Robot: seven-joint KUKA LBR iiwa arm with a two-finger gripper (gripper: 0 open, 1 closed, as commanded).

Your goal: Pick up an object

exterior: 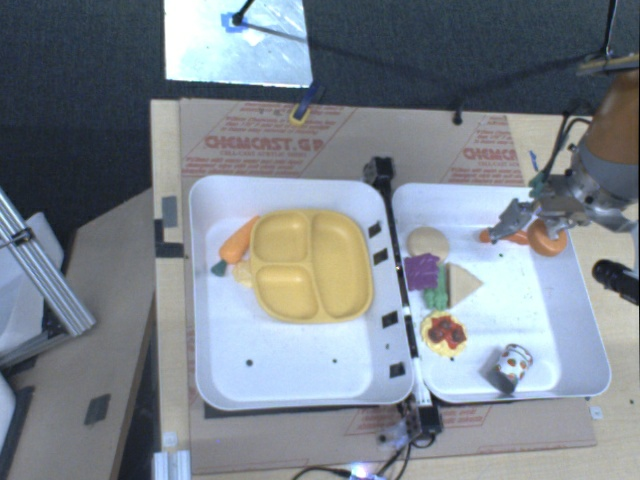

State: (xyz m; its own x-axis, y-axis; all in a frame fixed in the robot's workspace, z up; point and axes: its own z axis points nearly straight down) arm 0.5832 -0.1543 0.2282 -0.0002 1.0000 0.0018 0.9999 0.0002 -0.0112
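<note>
My gripper [512,222] hangs over the back right part of the right bin [575,318], reaching in from the right. An orange toy piece [547,240] lies right beside it, and a small orange bit [489,235] shows at the gripper's tip. Whether it is touching either one I cannot tell. Further left in the same bin lie a beige round piece [430,240], a purple piece [422,268], a green piece [437,293], a cream wedge [463,284], a yellow disc with red topping [445,333] and a small can [511,366].
The left bin [215,368] holds a yellow divided plate [310,266], with an orange carrot [238,240] and a small green bit [218,267] at its left edge. A black hinge strip [395,278] runs between the two bins. A foil sheet [238,28] lies behind the bench.
</note>
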